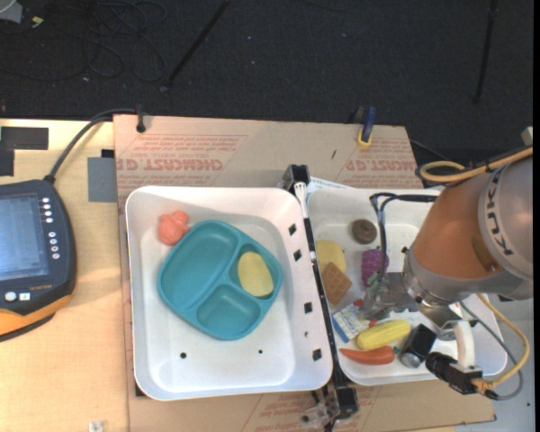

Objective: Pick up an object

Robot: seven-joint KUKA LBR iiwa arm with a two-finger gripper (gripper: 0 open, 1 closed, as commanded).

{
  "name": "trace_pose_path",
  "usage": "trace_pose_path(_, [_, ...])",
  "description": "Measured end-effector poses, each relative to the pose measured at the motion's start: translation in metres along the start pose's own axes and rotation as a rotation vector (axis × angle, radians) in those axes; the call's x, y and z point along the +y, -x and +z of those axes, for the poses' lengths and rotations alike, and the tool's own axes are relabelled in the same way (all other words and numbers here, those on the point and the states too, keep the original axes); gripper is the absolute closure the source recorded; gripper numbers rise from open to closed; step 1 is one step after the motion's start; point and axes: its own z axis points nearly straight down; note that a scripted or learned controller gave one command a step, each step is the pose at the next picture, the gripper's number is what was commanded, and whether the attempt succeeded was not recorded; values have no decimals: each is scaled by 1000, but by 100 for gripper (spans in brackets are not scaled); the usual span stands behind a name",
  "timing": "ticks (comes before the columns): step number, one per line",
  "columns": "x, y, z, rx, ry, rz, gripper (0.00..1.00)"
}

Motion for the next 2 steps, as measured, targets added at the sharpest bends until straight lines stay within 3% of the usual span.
trace_pose_path(1, [0,0,1,0,-1,1,0])
trace_pose_path(2, [63,2,30,5,2,-9,0])
